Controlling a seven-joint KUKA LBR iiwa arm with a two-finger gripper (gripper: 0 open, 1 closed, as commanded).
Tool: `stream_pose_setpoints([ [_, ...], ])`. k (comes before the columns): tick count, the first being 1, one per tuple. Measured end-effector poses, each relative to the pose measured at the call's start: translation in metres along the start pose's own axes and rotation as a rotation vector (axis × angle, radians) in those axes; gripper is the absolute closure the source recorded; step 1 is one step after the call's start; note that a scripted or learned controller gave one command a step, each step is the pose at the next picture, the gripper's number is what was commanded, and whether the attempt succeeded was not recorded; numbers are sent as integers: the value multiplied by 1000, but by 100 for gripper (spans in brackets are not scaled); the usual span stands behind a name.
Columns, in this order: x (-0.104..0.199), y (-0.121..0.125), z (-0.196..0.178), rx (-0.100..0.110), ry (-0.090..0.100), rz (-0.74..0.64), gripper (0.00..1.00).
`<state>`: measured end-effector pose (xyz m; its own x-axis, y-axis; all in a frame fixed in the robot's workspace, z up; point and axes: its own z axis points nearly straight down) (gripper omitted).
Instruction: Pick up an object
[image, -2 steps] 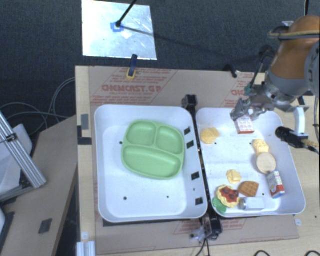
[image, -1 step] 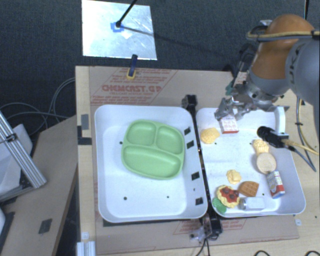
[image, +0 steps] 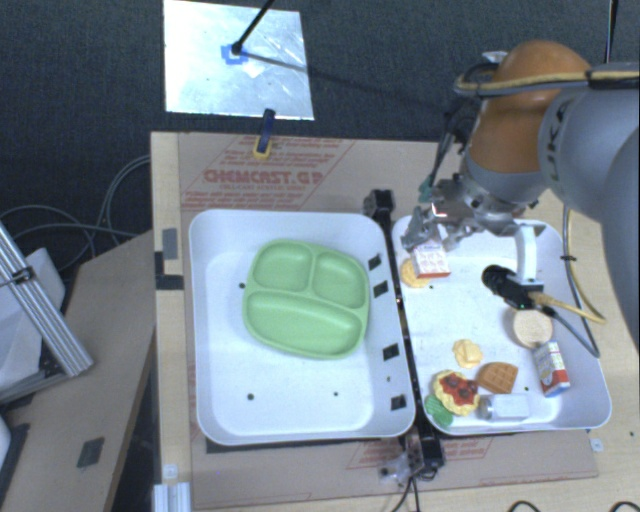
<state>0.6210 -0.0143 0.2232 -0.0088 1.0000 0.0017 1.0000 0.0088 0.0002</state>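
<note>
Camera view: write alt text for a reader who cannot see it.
A grey robot arm with an orange band reaches into the right bin, its gripper low over a small red-and-white carton among toy food. The left bin holds a green divided plate.

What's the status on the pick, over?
Gripper low over right bin's far left corner, at the small red-and-white carton. Grasp unconfirmed. Green tray in left bin.
</note>
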Motion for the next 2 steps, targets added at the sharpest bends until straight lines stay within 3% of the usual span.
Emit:
stream_pose_setpoints([
  [1, 44, -4, -1, 0, 0, 0, 100],
  [2, 65, -8, -10, -2, 0, 1, 100],
])
